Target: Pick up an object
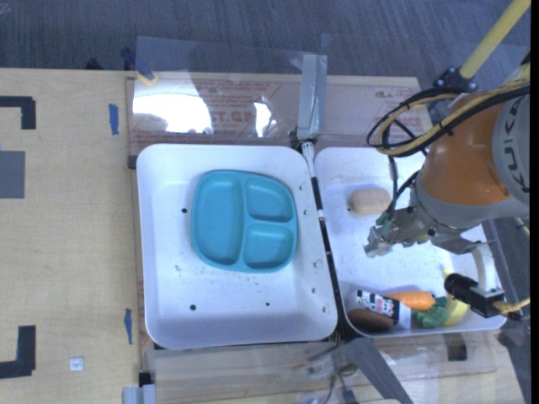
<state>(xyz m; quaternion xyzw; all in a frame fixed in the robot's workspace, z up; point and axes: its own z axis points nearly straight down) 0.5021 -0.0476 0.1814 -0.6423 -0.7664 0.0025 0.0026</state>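
Over the right bin (354, 162) my gripper (379, 241) hovers; can't tell its grasp state. Nearest pick, tan bread roll (369, 200), lies just beside at 11 o'clock, long axis running 3-to-9. Carrot (414, 300) sits farther, at 5 o'clock.

The arm (493, 154) is a bulky grey casing with a broad, glossy orange band (459, 171) wrapped round it above the wrist, and part of the black KUKA lettering (515, 146) shows on the grey. Black and yellow cables (404, 124) loop off its side. The small gripper (381, 241) is dull grey metal with 2 fingers.
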